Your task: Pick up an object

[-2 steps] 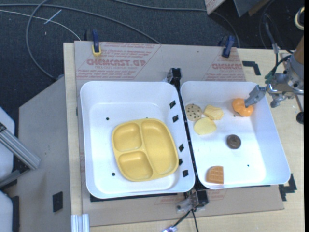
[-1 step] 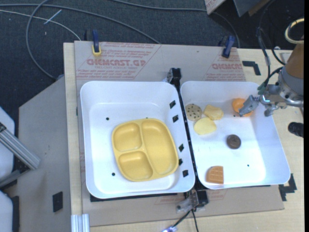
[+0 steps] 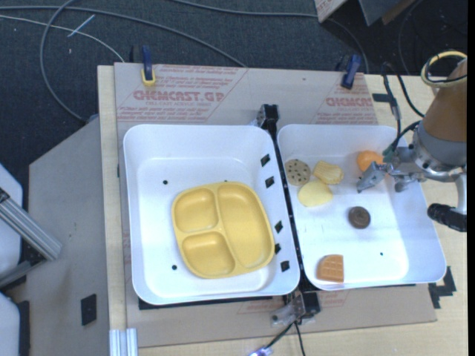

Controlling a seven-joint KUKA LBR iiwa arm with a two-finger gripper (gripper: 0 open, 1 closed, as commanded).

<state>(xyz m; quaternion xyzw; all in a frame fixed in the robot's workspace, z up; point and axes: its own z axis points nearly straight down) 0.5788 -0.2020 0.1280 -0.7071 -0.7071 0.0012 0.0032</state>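
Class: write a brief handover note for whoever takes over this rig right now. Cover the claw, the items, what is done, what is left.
Claw: open, holding nothing, over the right white bin beside the orange round piece.
Also in that bin: speckled brown cookie, two pale yellow lumps, dark brown round piece, tan ridged block.
Left white bin: yellow three-compartment plastic tray.
Done: nothing lifted.
Left: grasp and lift one item.

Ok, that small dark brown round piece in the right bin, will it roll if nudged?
The brown piece looks like a low disc lying flat, so it would probably slide, not roll. It seems small and likely light. It sits apart from the other items, so the gripper has room.
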